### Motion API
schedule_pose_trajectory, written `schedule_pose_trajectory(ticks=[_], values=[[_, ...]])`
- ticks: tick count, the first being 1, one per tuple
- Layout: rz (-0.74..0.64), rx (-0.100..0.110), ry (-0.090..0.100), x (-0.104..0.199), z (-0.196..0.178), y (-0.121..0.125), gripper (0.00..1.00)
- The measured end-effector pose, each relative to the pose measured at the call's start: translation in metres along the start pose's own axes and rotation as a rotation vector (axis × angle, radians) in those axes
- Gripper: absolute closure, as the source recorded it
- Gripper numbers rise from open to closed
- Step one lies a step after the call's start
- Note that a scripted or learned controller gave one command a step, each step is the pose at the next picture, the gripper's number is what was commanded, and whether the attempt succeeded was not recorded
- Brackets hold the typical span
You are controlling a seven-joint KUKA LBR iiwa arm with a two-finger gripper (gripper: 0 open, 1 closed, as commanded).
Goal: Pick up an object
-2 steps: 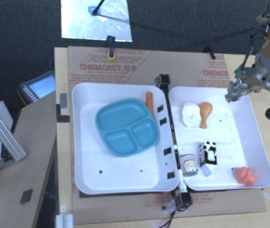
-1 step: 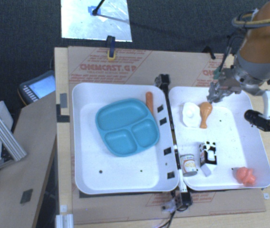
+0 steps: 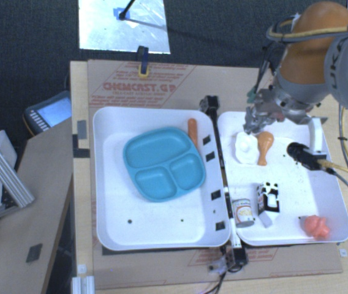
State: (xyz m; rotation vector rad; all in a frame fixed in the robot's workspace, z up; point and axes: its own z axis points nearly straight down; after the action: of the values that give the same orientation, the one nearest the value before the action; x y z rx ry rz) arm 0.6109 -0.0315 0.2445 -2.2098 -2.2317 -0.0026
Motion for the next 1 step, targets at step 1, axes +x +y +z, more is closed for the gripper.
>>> schedule_pose_trajectory(ticks=[1], values=[[0.000, 0.001, 0.000, 0.0558, 0.0144, 0.0011, 1.00]])
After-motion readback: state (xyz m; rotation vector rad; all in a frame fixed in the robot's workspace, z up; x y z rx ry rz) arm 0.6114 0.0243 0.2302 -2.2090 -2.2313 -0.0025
